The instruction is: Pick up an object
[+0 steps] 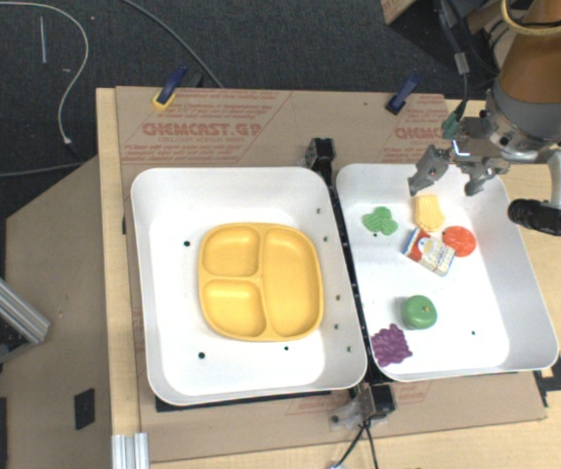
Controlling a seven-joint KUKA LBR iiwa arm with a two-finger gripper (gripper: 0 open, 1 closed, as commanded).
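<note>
A: Over the right bin (525,291)?
B: Yes. Gripper (450,176) poised above its far edge, fingers (426,176) spread wide apart, nothing between them.
A: And directly below?
B: A yellow block (428,211), just nearer than the fingertips, clear of both. Not gripped.
A: Touching anything?
B: Close against a small carton (430,250), white with red and blue print, lying tilted just beside it. Behind the carton, a tomato (461,240), orange-red, partly hidden. Hard to say whether touching or only near.
A: Elsewhere in that bin?
B: Left of the block, a green leafy piece (380,222), apart from the cluster. Nearer the front, a green apple (418,312). In the front left corner, purple grapes (390,344), just beside the apple, close to the wall.
A: Left bin (163,223)?
B: Holds a yellow plate (261,281), three compartments, sitting near the middle, flat. Nothing in its compartments.
A: Underneath both?
B: A cardboard sheet (232,125) with red lettering, held at the far edge by two blue clips (171,87). Dark carpet beyond, with a white cable (75,57) looping across the upper left.
A: The arm (539,62)?
B: Reaching in from the right, orange band above a grey wrist, wrist angled down toward the far right bin.
</note>
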